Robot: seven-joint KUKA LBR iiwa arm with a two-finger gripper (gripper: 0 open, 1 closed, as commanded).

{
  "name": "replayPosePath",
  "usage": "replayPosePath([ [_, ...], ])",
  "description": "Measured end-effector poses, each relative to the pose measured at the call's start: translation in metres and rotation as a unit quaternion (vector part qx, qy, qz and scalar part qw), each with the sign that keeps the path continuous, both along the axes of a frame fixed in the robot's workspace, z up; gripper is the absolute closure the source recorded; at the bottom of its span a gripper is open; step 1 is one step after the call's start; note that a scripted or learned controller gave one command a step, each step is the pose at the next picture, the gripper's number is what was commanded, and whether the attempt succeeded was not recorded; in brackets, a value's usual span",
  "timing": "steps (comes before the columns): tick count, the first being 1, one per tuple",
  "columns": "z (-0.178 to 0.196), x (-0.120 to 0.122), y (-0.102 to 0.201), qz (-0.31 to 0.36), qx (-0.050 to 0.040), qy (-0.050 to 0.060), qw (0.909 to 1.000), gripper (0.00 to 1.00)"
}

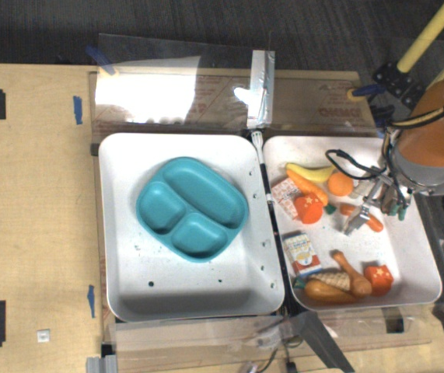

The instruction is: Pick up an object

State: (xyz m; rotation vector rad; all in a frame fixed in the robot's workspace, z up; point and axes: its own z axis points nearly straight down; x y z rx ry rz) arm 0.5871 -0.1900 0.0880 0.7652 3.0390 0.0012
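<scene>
Cardboard-topped bench, two white bins side by side. Landmark: teal tray (193,207), centred in left bin (120,162), likely drop spot. Near edge, right of tray: bread roll (329,288), drumstick (351,273), red cube (379,277), carton (300,252), all loose in right bin (420,247). Farther: tomato (309,208), banana (309,174), orange (340,183). Gripper (359,217) low beside small orange piece (372,224), probable target; nothing between fingers, which look parted a little, poised to close.
</scene>
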Motion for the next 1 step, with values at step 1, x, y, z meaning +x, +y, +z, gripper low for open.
replayPosePath([
  [1, 0.0006, 0.0115, 0.0513, -0.005, 0.0007, -0.001, 1.0, 0.0],
])
